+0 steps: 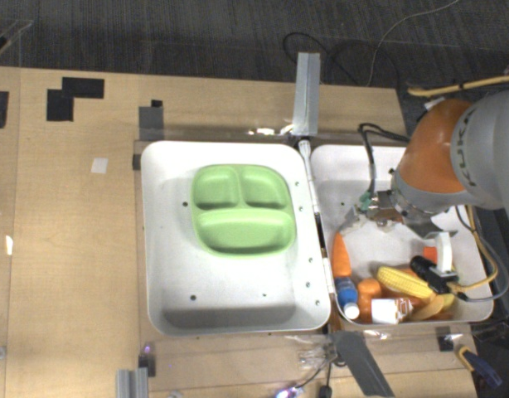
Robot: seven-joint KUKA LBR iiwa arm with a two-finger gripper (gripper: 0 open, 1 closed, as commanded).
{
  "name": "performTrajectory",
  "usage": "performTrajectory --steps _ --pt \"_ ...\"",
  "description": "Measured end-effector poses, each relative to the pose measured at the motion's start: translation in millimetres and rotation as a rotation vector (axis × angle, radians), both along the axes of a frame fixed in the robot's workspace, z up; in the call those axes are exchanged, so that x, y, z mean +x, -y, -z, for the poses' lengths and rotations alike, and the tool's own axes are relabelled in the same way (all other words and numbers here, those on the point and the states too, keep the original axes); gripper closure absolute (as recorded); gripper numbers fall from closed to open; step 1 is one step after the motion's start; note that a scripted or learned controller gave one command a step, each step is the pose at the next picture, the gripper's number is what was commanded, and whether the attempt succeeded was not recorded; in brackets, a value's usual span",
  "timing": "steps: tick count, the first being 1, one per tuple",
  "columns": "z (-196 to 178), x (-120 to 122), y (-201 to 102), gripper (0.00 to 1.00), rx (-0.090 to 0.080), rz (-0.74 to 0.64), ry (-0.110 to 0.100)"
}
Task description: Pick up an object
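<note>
Camera view: looks down on the bench (72,247), with two white bins side by side at its middle.
Arm: the grey arm (453,156) reaches in over the right bin's right edge.
Left bin: the left bin (167,288) carries one green divided plate (242,208), nearer its far edge.
Right bin: the right bin (337,168) has a heap crowded along its near edge; its far half is bare.
Corn: a yellow corn cob (404,282) lies slantwise on the heap, with a banana (437,305) just beside it at the near right corner.
Carrot: an orange carrot (342,255) lies against the left wall, its long axis running from far edge to near edge.
Bottle: a small blue-capped bottle (348,298) sits at the near left corner, touching the carrot's near end.
Claw: the claw (377,210) hangs over the bin's middle with nothing seen in it; whether it is open or closed cannot be told.
Key relation: the carrot is judged the nearest pick, lying toward the near left corner from the claw, so the grip should span its narrow width.
Hard to see: the heap's lower items overlap, and the claw's tip is blurred.
</note>
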State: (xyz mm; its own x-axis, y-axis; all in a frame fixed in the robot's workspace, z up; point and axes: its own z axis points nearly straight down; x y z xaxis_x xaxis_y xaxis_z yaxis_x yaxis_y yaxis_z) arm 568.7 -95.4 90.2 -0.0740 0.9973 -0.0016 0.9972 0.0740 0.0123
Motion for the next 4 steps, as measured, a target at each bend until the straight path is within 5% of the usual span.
performTrajectory --steps 1,2,3,4 --pt "1 46 -12 0.00 0.000 0.025 0.001" --pt "-12 48 -14 1.00 0.003 0.020 0.006" --pt "-12 48 -14 0.00 0.003 0.020 0.006" --pt "-96 -11 -49 0.00 0.002 0.055 -0.007"
